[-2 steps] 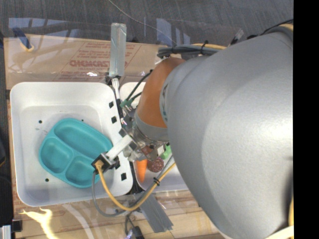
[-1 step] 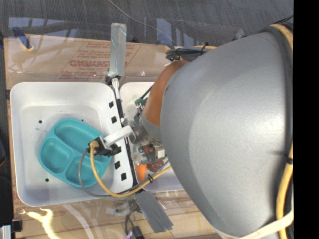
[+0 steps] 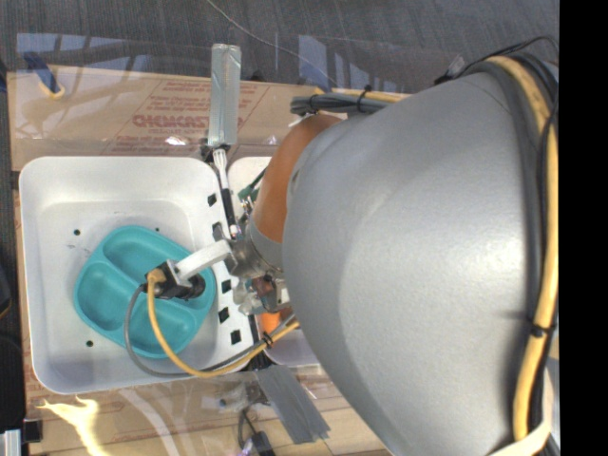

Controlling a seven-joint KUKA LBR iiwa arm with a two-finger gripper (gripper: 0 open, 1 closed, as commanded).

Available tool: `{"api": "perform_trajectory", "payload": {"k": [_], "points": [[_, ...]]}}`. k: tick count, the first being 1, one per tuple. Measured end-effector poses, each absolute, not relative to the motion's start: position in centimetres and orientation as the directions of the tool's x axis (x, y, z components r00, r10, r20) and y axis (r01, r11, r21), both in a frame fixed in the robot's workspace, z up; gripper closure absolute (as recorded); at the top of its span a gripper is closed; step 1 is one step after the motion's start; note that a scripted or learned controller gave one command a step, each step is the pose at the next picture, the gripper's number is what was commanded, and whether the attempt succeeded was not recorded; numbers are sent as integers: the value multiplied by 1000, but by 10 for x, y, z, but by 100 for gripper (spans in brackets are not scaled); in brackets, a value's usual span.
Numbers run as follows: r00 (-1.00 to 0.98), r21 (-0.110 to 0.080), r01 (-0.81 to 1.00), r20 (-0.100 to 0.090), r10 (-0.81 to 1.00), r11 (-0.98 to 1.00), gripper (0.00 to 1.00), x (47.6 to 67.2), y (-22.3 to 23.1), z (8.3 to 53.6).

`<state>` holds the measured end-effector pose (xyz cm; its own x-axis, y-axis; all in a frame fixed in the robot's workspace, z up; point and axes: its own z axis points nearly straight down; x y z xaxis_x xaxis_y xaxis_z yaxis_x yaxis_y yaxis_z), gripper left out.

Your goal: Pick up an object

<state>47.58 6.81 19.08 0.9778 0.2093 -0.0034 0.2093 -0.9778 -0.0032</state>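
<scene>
The teal plastic dish with two moulded compartments lies flat in the left shallow white bin, well inside its walls and so reachable from above. The gripper hangs at that bin's right wall, just beside the dish, likely lining up a descent. The bulky grey arm hides it, so I cannot tell whether it is open or closed.
</scene>
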Motion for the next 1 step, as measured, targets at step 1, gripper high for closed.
{"api": "perform_trajectory", "payload": {"k": [1], "points": [[978,-2,208,-3,208,-978,100,476,66,191]]}}
